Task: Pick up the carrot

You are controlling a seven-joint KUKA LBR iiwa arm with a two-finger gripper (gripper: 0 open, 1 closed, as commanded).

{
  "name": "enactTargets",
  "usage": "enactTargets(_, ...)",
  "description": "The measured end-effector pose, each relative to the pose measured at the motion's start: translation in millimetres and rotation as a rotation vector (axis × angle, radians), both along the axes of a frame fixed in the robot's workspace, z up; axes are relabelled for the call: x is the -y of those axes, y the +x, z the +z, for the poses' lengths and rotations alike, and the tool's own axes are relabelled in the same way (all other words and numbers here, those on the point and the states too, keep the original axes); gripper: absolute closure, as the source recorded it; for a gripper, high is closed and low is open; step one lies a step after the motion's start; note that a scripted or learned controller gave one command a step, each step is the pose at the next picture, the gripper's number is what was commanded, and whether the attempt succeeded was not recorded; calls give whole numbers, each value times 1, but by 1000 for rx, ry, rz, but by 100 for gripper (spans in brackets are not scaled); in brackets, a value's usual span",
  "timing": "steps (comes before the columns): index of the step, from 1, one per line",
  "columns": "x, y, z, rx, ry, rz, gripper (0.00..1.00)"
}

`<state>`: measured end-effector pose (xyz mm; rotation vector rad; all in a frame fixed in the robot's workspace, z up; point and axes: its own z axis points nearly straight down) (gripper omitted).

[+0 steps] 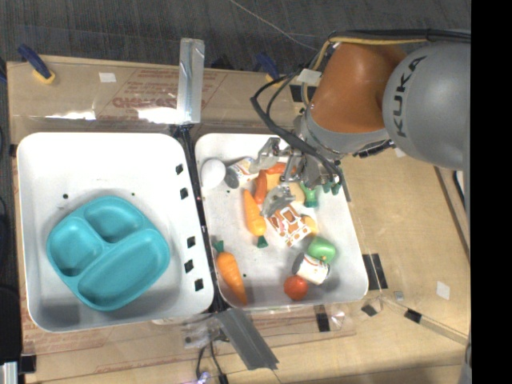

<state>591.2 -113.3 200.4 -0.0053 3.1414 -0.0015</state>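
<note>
Carrot lies just left of pincer in right bin.

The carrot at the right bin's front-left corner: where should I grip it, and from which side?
Grip the carrot mid-body, probably from straight above, fingers across its width. It lies flat, its long side near the right bin wall, its green top toward the divider.

A single fixed camera sits above the table and looks down at a slant. It stands far enough back to take in both white bins, the left bin and the right bin, with the arm entering from the right.
</note>
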Motion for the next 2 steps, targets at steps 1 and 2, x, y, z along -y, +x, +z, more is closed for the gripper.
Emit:
enactTargets(1,5,1,-109,0,1,83,0)
enactTargets(2,3,3,-97,4,0,92,100)
